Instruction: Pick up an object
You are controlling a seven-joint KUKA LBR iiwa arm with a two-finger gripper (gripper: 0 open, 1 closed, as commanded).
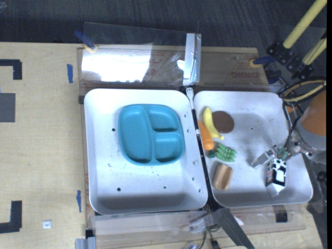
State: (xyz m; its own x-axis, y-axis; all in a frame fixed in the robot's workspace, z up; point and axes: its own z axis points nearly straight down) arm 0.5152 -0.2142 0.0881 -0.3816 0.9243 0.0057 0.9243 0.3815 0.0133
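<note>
We see a yellow banana (pixel 208 121), orange carrot (pixel 206 137), bumpy green thing (pixel 224 152), brown disc (pixel 223 121) and tan cup (pixel 222 176) bunched along the right bin's (pixel 249 198) left side, while our gripper (pixel 272 166) hovers apart, too blurry to judge.

The light was bright and even; strong glare lay on the clear sheet (pixel 124 61) behind the bins, and shadows were soft.
</note>
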